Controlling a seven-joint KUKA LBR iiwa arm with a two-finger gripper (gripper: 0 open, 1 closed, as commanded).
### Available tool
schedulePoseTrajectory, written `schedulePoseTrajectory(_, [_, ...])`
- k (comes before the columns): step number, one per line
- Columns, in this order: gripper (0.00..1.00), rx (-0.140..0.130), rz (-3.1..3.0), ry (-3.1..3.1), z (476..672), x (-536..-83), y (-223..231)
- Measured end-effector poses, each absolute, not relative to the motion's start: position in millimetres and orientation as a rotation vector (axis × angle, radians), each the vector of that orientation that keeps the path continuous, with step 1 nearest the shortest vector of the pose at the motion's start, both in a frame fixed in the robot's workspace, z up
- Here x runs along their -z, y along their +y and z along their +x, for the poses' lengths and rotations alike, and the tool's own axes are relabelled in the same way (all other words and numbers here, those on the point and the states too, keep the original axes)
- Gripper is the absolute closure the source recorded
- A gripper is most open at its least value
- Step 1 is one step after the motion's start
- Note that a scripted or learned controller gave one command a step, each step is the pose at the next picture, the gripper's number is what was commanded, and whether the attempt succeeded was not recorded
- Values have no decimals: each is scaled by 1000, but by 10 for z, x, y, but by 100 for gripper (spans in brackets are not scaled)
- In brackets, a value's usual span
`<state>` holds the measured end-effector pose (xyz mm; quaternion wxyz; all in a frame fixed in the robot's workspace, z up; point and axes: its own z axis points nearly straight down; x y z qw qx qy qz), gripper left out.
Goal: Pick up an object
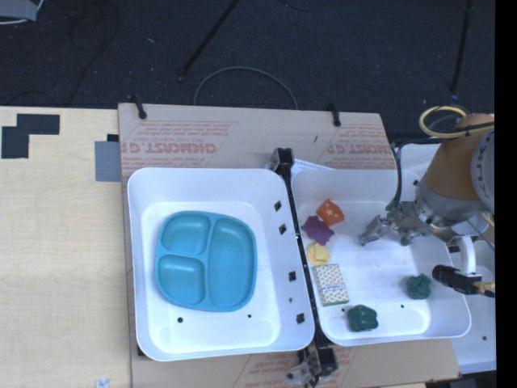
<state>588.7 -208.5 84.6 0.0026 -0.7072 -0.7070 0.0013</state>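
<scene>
My gripper (pixel 373 234) hangs over the middle of the right bin (pixel 440 326), fingers pointing left, with nothing visibly between them. To its left lie an orange piece (pixel 329 212), a purple piece (pixel 317 230) and a yellow piece (pixel 317 254), all near the bin's left wall. A patterned white box (pixel 330 284) lies below them. A dark green lump (pixel 363 318) rests at the front and a smaller teal lump (pixel 418 286) sits to the right of it.
The left bin (pixel 145 217) holds a blue divided plate (pixel 207 260). A black divider (pixel 296 249) runs between the bins. The arm's grey body with its orange band (pixel 460 168) comes in from the right, over the right bin's far corner.
</scene>
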Motion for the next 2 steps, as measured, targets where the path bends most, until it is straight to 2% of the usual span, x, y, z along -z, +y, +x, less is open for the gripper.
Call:
schedulePoseTrajectory(1, [100, -2, -2222, -2218, 5894, -978, -2098])
schedulePoseTrajectory(2, [100, 1, -2221, -2223, 5900, -1409, -2059])
